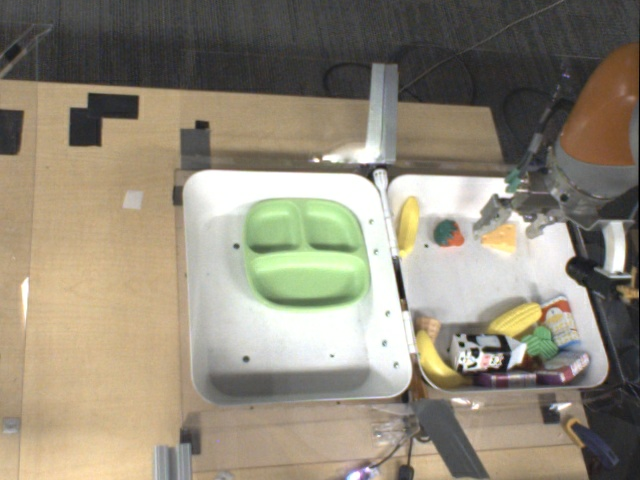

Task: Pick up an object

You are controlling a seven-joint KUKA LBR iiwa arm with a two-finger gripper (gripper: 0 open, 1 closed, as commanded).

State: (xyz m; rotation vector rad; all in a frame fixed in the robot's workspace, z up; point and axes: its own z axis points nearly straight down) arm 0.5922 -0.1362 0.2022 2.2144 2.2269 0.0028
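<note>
At the right edge of the frame the gripper (512, 213) hangs over the upper part of the right bin (470, 293), its fingers spread apart just above a yellow cheese-like wedge (502, 239), with nothing caught between them. In the same bin a red-and-green strawberry toy (448, 233) lies just left of the wedge, a banana (408, 224) rests by the bin's upper left wall, and along the bottom crowd another banana (434, 358), a cow-patterned carton (486, 350) and a corn cob (515, 319). The left bin (215, 298) holds a green divided plate (304, 250) in the middle of the frame.
</note>
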